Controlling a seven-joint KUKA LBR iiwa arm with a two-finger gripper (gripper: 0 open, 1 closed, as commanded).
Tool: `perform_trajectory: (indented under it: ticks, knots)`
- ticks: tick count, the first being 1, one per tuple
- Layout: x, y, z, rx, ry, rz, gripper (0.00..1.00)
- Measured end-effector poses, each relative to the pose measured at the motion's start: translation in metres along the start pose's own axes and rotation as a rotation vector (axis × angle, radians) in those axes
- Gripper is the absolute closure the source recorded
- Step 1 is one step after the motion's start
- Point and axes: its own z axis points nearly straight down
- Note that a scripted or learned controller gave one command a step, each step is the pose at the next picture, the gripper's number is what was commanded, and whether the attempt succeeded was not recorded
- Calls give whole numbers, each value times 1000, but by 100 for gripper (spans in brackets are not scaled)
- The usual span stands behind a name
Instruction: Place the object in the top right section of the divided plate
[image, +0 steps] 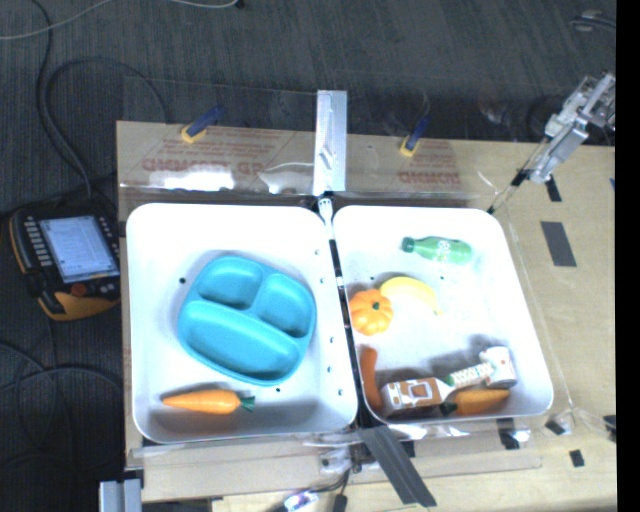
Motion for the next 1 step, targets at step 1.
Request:
perform_trajectory:
  ticks: [1]
  knots:
    - [25, -16, -26, -1, 1, -299, 0]
